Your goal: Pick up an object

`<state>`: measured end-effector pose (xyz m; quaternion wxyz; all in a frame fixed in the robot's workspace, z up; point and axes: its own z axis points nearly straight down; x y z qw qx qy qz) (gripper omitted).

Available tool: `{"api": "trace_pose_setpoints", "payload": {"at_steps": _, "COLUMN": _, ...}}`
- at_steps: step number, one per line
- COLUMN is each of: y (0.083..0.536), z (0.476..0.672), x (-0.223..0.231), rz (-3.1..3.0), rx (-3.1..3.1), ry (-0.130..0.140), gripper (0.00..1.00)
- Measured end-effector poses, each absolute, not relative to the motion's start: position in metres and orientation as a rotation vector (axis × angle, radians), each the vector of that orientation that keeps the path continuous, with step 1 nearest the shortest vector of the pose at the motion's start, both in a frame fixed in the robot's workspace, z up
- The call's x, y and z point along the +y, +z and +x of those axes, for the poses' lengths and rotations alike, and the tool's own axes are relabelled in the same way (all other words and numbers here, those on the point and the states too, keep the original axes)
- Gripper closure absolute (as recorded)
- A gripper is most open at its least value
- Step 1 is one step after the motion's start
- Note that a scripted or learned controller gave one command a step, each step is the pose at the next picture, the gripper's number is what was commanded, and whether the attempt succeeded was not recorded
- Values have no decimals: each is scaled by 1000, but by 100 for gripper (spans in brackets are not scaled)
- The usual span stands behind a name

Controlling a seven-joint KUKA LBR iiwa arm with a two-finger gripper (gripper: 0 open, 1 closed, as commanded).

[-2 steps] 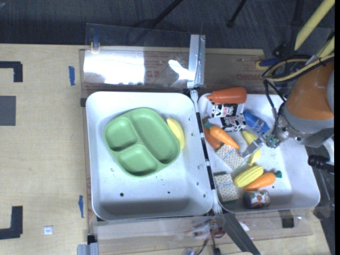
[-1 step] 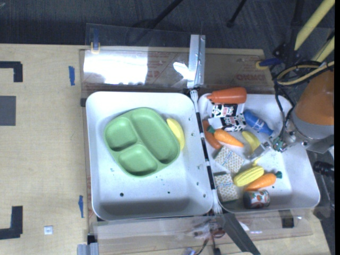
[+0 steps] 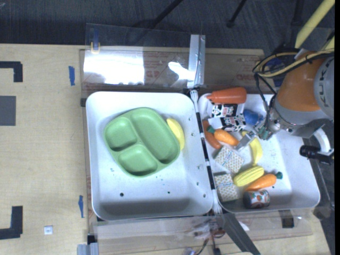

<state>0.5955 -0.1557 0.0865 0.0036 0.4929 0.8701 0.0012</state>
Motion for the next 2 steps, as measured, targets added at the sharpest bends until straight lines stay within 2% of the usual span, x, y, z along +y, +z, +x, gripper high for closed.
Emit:
{"api": "trace_pose_setpoints", "payload": {"at_steps": 1, "y": 99, "z": 598, "x": -157, "rz": 1543, "rx": 2718, "ry": 8, "gripper": 100}}
{"api": "trace_pose_setpoints", "payload": {"at_steps": 2, "y": 187, "z": 655, "x": -92, "rz": 1887, "rx": 2506, "ry": 2, "gripper": 100}}
